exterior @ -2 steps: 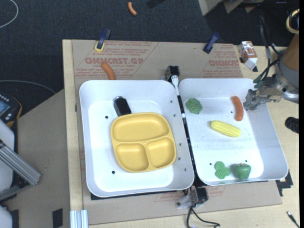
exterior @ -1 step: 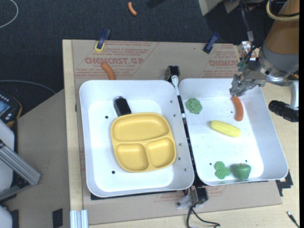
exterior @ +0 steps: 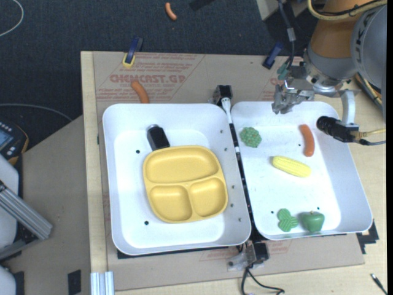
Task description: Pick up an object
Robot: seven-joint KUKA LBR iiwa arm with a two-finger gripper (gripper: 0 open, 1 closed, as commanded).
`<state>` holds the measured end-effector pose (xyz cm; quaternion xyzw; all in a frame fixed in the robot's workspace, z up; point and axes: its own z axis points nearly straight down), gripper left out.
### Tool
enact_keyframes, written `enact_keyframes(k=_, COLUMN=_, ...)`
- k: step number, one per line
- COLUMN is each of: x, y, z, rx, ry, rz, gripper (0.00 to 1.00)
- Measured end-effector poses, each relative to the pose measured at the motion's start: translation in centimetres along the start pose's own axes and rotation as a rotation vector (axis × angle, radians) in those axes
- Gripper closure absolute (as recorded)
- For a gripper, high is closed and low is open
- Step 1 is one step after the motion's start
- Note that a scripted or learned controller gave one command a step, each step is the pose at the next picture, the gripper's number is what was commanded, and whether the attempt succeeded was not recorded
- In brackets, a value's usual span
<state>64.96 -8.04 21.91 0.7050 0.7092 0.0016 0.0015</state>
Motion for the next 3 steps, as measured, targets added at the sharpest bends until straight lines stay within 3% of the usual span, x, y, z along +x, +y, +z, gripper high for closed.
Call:
enact_keyframes(k=2, x=-1.0, y=0.6, z=-0.5, rx=0.0, ry=-0.003, rz=0.007, gripper=1.0)
enact_keyframes(k=3, x=-0.5, y=-0.6, z=0.4, rx=0.007, ry=0.0, rz=0.007, gripper=1.0)
